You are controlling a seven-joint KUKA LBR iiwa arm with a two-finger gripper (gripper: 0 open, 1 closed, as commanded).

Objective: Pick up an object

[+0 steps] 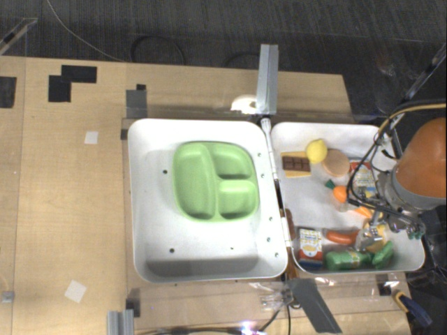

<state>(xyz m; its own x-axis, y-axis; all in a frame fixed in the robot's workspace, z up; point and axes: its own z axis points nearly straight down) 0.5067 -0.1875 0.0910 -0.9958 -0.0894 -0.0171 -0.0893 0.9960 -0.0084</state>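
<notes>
The right bin [293,139] holds several toy foods. A brown chocolate bar [295,164] lies at the back left, with a yellow lemon [316,150] and a beige bun [336,163] beside it. An orange piece [339,193] sits mid-bin. Along the front wall lie a small carton [310,243], a red sausage [338,237] and green vegetables [356,259]. My gripper [371,238] reaches down at the bin's front right, right of the sausage's end and just above the green vegetables. The wrist and cables hide what lies under it.
The left bin [150,208] carries a green divided plate [214,180]. A metal post [267,79] stands behind the seam between the bins. The arm's orange band [426,162] hangs over the right bin's right wall.
</notes>
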